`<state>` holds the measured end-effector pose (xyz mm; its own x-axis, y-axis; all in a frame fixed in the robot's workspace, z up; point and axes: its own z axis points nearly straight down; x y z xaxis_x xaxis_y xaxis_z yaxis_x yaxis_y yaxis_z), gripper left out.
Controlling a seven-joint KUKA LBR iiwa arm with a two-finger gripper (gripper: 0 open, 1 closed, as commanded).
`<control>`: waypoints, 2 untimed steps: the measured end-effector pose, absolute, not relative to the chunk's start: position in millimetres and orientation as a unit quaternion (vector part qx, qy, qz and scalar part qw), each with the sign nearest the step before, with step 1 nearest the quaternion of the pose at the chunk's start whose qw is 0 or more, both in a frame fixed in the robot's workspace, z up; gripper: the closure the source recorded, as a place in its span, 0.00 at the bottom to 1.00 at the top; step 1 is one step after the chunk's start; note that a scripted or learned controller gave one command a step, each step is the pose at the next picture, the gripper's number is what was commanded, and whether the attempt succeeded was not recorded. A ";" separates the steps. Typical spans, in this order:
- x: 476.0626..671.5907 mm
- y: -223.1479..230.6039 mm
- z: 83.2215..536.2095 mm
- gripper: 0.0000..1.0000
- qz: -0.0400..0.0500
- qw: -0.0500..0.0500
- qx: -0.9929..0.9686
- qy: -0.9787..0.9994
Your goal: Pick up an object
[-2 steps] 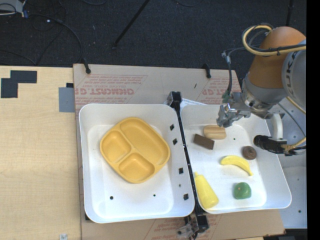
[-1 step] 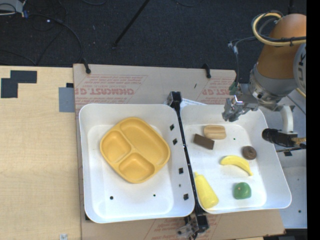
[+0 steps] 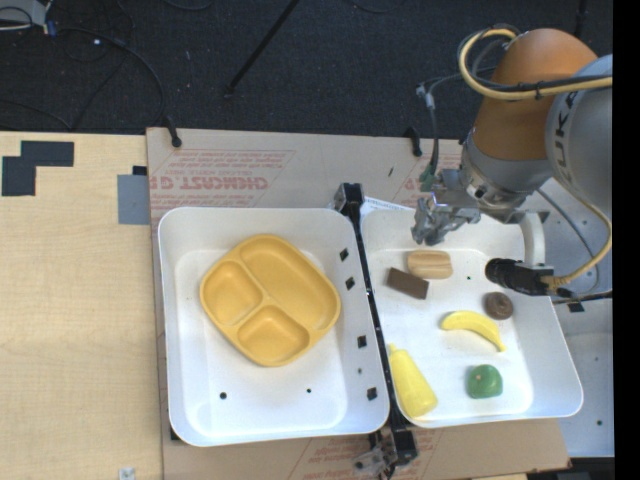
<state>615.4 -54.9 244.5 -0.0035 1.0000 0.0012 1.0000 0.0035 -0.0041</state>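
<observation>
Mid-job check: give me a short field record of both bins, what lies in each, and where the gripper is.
left bin: yellow divided plate
right bin: tan block, brown block, banana, yellow bottle, green apple, brown round piece
gripper: over the right bin's far end, just above the tan block in the view
held: nothing seen between the fingers

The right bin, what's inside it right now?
The right bin holds a tan block, a brown block, a banana, a yellow bottle, a green fruit and a brown round piece. The tool hovers above its far edge, covering whatever lies beneath.
</observation>
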 end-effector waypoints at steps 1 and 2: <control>608.7 -11.1 237.1 1.00 0.001 0.002 -0.706 -0.709; 610.1 32.8 238.8 1.00 0.001 0.002 -0.705 -0.709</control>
<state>610.1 32.8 238.8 -0.0047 1.0000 0.0013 1.0000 0.0047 -0.0034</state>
